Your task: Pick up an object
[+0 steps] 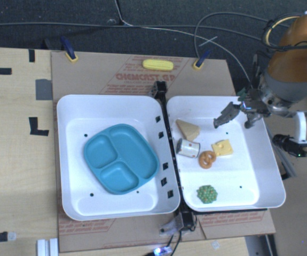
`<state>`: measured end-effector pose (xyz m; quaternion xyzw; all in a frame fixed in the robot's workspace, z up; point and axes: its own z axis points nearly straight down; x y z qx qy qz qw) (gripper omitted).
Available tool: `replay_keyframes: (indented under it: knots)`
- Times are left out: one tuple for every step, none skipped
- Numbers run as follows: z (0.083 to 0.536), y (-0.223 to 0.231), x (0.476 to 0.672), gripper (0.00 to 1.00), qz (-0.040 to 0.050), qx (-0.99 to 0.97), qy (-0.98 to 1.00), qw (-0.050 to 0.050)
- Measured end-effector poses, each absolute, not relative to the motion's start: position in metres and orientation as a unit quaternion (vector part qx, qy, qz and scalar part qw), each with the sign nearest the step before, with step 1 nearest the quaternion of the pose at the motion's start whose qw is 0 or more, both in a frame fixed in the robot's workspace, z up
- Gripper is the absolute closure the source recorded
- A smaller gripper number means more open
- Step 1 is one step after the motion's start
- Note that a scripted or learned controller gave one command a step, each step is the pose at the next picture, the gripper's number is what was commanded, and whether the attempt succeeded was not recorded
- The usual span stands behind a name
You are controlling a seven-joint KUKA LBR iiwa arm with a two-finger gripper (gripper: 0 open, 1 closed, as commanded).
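The right bin (260, 169) holds a tan wedge (187, 129), a small silver can (188, 148) lying on its side, a brown pretzel (207, 159), a yellow cheese block (222, 148) and a green broccoli-like piece (207, 194). My gripper (237, 119) hangs over the bin's upper right part, above and to the right of the cheese block. Its two dark fingers are spread apart, open, with nothing between them. It touches none of the objects.
The left bin (70, 121) holds a blue divided plate (121, 158). A yellow banana-shaped item (157, 64) lies on the cardboard behind the bins. Black clips run along the seam between the bins (165, 137). Cables cross the dark background at the top.
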<state>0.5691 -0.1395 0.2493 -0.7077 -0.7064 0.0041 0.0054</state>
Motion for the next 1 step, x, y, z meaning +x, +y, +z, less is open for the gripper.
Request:
replay_keyframes:
  knots:
    - [0.2561,-0.1392,0.5713,0.00,0.0005,-0.707,-0.708,0.001]
